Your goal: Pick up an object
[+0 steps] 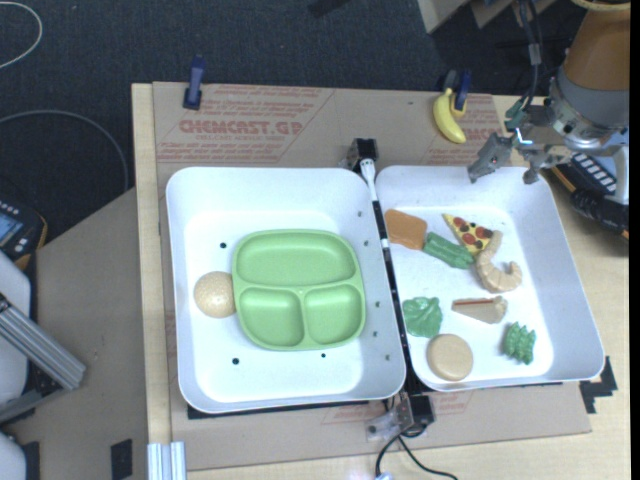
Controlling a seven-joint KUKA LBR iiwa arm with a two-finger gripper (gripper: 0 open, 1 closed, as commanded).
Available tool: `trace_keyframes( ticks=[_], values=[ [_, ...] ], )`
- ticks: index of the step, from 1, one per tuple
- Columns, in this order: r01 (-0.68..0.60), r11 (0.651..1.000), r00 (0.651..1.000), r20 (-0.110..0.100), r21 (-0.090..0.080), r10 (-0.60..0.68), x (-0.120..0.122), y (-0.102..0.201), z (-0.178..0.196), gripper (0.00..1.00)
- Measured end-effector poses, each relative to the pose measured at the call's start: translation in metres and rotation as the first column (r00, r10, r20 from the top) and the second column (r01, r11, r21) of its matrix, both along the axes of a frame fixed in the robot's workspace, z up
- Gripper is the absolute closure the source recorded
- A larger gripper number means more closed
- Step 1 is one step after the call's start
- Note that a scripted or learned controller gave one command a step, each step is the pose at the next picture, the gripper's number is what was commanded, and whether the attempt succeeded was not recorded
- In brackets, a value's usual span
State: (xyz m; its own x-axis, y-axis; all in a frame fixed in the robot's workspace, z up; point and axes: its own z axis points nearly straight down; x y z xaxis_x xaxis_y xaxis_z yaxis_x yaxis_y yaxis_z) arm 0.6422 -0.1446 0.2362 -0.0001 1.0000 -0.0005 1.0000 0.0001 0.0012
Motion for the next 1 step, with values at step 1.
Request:
trace_keyframes(
  ticks=[1],
  values=[
    [0.004, 1.000, 1.000, -0.019, 0.005, -0.004, -0.0688, -0.0147, -0.1407, 0.00]
  ],
)
